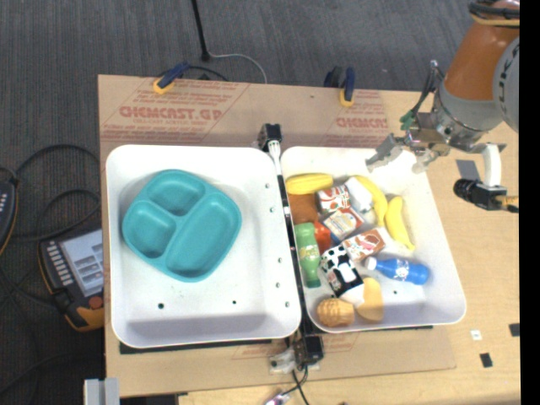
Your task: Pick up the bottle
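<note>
Sitting in the left bin (126, 310), a teal plate (181, 224) lies at 9 o'clock; the blue bottle (401, 269) lies on its side in the right bin (439, 310); the gripper (403, 153) hovers at 1 o'clock, fingers spread wide, holding nothing.

Smooth, faintly glossy white plastic for both bins (143, 327). Matt, even teal plastic for the divided plate (181, 224) in the left bin. Shiny blue plastic with a white printed label on the bottle (399, 269) near the right bin's front right corner. Glossy yellow plastic on the toy bananas (398, 224); printed, slightly shiny wrapping on the small cartons (342, 224); translucent green plastic on the small container (307, 256) by the divider. Dull brown corrugated cardboard with red print across the bench (169, 112). Satin orange and grey painted casing on the arm (485, 57); bare metal at the gripper (396, 152).
</note>
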`<state>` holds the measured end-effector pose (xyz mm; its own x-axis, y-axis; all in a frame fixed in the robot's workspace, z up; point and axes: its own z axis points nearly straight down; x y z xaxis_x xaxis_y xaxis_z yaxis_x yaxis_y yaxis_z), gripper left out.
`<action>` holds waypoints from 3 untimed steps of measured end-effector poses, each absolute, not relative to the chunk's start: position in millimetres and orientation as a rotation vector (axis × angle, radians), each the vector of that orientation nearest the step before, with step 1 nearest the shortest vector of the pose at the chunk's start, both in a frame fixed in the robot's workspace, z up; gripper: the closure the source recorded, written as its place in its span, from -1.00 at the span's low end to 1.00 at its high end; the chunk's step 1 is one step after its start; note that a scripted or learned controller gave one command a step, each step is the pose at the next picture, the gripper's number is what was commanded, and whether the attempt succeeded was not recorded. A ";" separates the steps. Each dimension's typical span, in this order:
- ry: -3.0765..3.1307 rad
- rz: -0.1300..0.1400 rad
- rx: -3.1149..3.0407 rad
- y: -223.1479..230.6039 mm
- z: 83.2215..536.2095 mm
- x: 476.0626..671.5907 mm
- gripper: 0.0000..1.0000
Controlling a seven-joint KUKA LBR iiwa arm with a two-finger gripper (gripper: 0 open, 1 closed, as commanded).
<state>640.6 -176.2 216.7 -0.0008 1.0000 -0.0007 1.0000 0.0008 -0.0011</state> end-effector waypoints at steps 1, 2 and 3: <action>-2.120 0.001 -2.324 -220.2 305.7 612.9 -1.00; -2.122 0.005 -2.321 -219.4 314.2 613.0 1.00; -2.344 0.002 -2.096 -202.1 448.0 581.1 1.00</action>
